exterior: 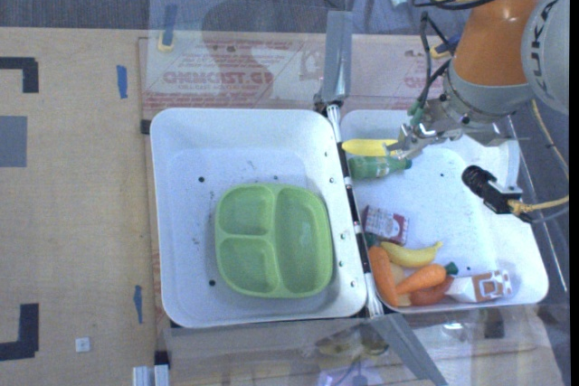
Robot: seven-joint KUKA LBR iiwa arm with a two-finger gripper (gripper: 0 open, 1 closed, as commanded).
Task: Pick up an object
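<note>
A grey and orange arm [507, 41] is reaching into the right-hand white bin [525, 280], its gripper [409, 143] hovering at the bin's 11 o'clock corner; whether the fingers are released or clenched, I cannot tell. To grasp well, it should be descending squarely over the small green and yellow object [373, 158] lying just beside its tip.

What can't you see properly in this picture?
- The hand: too small and blurred in the camera view to tell open or shut.
- The green bottle: its far end is hidden by the hand.
- The carrots: piled up, hiding each other.
</note>
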